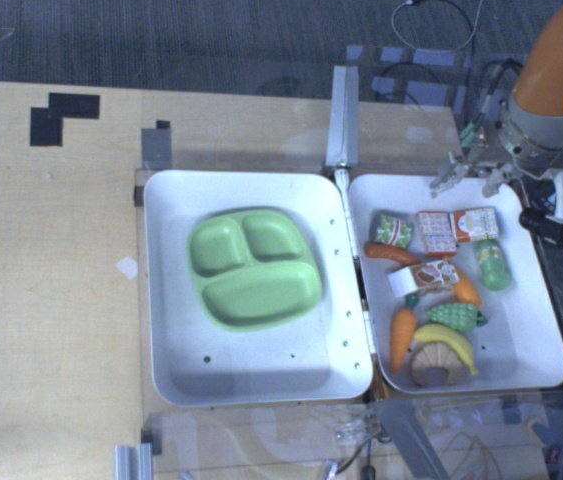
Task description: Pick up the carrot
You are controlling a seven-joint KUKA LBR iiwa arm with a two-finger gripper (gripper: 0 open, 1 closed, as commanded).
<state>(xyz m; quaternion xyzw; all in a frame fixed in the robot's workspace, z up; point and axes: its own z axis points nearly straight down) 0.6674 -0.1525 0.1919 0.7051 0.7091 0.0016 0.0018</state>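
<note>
The carrot is orange and lies lengthwise near the front left of the right bin, beside a banana. My gripper hangs over the far rim of that bin, well behind the carrot. Its two fingers stand apart and open, with nothing between them.
The right bin also holds a green packet, two red-and-white cartons, a green bottle, a red sausage, a small orange piece and a green leafy toy. In the left bin sits a green divided plate.
</note>
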